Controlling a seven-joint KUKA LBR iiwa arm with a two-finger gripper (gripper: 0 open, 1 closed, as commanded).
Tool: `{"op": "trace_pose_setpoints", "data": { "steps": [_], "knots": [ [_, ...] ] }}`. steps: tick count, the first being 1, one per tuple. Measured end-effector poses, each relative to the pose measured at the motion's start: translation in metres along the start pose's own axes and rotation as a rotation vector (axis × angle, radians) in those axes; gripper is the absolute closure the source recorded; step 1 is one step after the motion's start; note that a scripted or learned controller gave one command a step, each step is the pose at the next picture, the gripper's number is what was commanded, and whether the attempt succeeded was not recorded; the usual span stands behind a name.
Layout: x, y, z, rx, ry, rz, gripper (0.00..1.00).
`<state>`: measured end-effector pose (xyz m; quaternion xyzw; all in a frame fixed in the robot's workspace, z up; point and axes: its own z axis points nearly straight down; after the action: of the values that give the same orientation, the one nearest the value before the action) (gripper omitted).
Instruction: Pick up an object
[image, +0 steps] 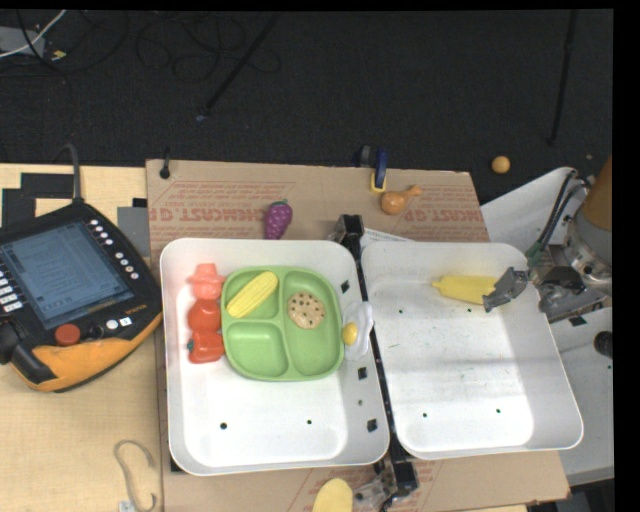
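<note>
- The gripper (522, 289) is seen at the 3 o'clock edge of the right bin (470, 400); its fingers are spread apart, and one dark fingertip touches the end of a yellow banana (464, 289).
- The banana lies flat on the floor of the right bin, toward its 1 o'clock corner; it is not seen between the fingers.
- In the left bin (260, 440) a green divided tray (285, 350) is placed, carrying a corn cob (250, 292) at 10 o'clock and a cookie (306, 310) at 1 o'clock.
- A red toy figure (205, 318) lies at 9 o'clock of the tray, touching it.
- A small yellow piece (350, 335) is lodged at 3 o'clock of the tray.
- Beyond the bins, at 12 o'clock, a purple grape bunch (278, 217) and an orange pear-shaped toy (396, 199) rest on cardboard (230, 195).
</note>
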<state>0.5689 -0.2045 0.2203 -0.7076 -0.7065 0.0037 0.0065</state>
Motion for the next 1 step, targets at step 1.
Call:
{"op": "trace_pose_setpoints", "data": {
  "steps": [1],
  "knots": [
    [-0.0004, 0.0025, -0.0077, -0.014, -0.003, -0.002, 0.00]
  ]
}}
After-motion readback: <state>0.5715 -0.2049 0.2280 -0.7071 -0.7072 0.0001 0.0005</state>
